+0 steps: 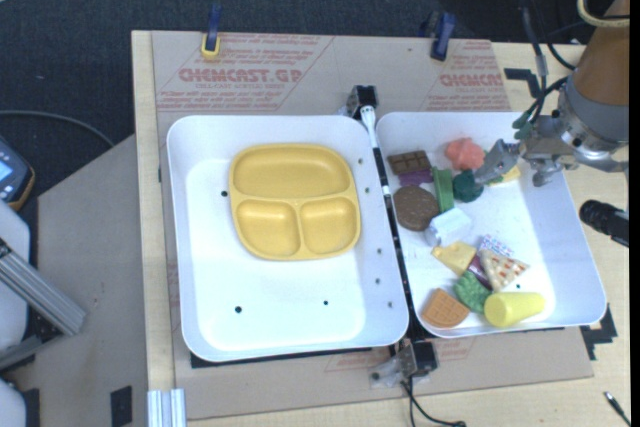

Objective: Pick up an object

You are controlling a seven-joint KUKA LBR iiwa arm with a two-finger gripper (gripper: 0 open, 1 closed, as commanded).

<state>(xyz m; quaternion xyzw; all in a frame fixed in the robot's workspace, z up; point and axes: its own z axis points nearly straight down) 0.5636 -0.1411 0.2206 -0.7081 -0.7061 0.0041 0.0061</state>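
The right bin (560, 215) holds several toy foods: a brown chocolate bar (409, 161), a pink piece (464, 152), a green piece (443, 190), a round brown cookie (414, 207), a pale block (450, 223), a cheese wedge (455, 257), a pizza slice (503, 267) and a yellow cylinder (514, 307). My gripper (521, 165) hangs over the bin's back right part, just right of the pink piece. Its fingers (497, 161) stand apart and hold nothing. A small yellow piece (511, 175) lies beneath them.
The left bin (200, 245) carries a yellow divided plate (295, 198). A black divider with clamps (365, 103) runs between the bins. The grey arm with its orange band (605, 65) comes in from the right, above the right bin's back corner.
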